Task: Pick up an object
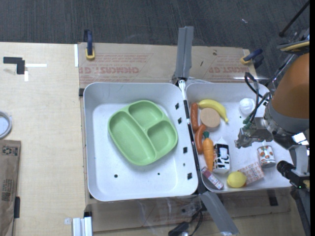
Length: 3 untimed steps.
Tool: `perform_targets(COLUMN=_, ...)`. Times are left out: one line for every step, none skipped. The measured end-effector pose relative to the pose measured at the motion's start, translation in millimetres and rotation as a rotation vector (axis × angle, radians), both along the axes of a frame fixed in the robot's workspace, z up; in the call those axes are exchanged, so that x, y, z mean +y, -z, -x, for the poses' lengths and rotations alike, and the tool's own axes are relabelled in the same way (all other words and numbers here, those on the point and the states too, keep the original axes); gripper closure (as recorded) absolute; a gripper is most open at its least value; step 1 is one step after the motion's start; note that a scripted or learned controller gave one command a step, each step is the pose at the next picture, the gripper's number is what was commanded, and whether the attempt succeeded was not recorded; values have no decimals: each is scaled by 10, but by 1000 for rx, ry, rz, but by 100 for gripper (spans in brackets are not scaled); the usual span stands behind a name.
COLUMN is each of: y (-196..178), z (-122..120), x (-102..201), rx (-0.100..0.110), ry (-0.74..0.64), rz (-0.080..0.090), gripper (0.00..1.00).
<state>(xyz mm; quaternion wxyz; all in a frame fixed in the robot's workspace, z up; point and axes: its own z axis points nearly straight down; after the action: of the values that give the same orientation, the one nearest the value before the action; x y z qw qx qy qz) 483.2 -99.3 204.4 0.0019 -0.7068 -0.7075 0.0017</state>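
Gripper [244, 137] hangs over right bin [231, 90], grip state can't tell. Small can [266, 155] lies just right and nearer; milk carton [222, 157] just left.

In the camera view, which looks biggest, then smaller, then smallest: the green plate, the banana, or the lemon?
1. Green plate, by far the largest.
2. Banana.
3. Lemon, smallest.

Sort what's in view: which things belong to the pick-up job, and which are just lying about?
Job: gripper; right bin and its pickable things: banana, carrot, lemon, can, carton.

Lying about: green plate in left bin; clamp; tape roll.
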Motion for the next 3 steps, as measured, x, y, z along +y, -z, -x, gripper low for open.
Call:
perform_targets(y=934, z=-11, x=33, rx=-26, ry=-27, rz=4, gripper=0)
perform_targets(y=137, z=-108, x=532, rx=-3, ry=61, rz=1, gripper=0)
perform_targets(y=642, z=-3, x=-21, rx=-1, ry=29, rz=0, gripper=0)
